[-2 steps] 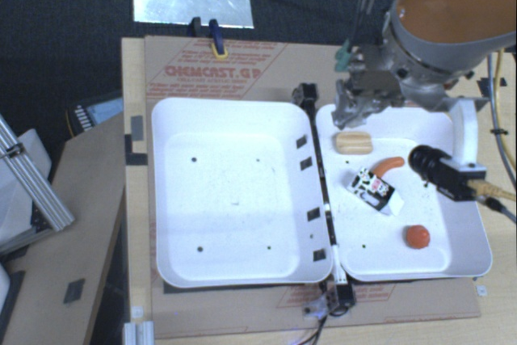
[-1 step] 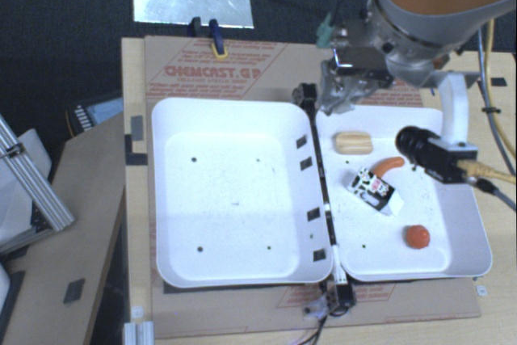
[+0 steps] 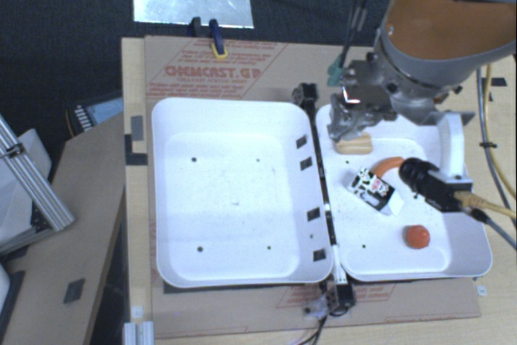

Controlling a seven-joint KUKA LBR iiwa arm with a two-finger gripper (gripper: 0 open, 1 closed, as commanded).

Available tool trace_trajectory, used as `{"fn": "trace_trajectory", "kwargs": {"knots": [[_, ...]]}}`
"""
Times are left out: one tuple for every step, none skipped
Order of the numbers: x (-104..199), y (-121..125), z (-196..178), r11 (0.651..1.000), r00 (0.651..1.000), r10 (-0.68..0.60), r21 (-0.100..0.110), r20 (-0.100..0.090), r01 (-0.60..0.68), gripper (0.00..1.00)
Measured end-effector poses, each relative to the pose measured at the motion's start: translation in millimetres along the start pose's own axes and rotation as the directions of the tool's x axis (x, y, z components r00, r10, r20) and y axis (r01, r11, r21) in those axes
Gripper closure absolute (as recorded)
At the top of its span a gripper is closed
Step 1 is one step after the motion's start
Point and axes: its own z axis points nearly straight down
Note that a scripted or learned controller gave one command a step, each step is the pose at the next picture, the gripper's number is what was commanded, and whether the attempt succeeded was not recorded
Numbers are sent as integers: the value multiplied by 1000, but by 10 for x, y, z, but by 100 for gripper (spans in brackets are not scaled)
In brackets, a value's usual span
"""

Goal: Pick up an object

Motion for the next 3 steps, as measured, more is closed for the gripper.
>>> {"fn": "trace_trajectory", "kwargs": {"knots": [[244,2,-482,1000,1000,-7,-9,-4,7,100],[-201,1,172,1000,1000,1,1,0,-1,100],[28,238,-325,1000,1000,-6,-9,-3,6,100]]}}
